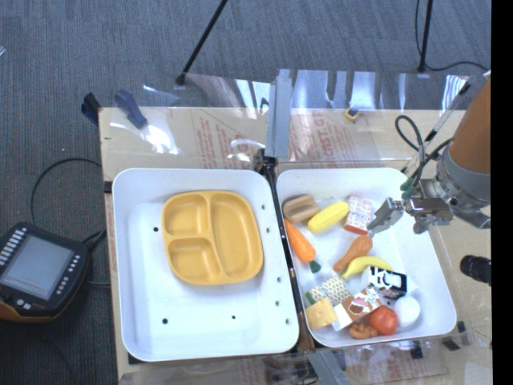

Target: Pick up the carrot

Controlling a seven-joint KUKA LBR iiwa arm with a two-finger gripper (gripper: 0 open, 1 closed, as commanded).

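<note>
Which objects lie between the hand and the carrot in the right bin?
In the camera view, the yellow corn cob and a small red-and-white packet lie between the hand and the carrot.

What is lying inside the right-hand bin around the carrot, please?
In the right bin, the carrot lies at the left wall, green tip toward the near side. Near it are a bun, a yellow corn-like piece and a banana. Whatever lies beneath the piled items stays hidden.
</note>
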